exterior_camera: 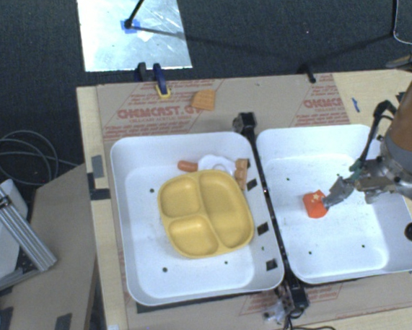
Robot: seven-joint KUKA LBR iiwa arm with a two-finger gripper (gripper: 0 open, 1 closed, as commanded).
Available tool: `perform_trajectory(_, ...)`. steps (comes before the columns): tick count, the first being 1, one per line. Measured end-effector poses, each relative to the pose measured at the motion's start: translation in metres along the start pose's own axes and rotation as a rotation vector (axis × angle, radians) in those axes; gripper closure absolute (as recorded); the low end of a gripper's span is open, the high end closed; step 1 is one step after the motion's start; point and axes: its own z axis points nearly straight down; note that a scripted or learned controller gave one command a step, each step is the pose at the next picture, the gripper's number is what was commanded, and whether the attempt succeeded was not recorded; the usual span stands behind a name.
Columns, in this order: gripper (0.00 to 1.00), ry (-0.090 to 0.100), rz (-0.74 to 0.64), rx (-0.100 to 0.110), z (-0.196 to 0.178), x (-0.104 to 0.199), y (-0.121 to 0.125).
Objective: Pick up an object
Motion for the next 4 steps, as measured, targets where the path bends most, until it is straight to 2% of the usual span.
perform_trajectory(1,0.0,-0.013,0.011,-0.025,-0.162,-0.072,0.034)
perform_trajectory(2,0.0,0.002,0.002,0.008,-0.04,-0.016,-0.002)
perform_trajectory(3,0.0,-0.003,0.0,-0.008,-0.074,0.024,0.001)
perform_trajectory(4,0.0,0.0,-0.001,0.004,0.007,0.072,0.0)
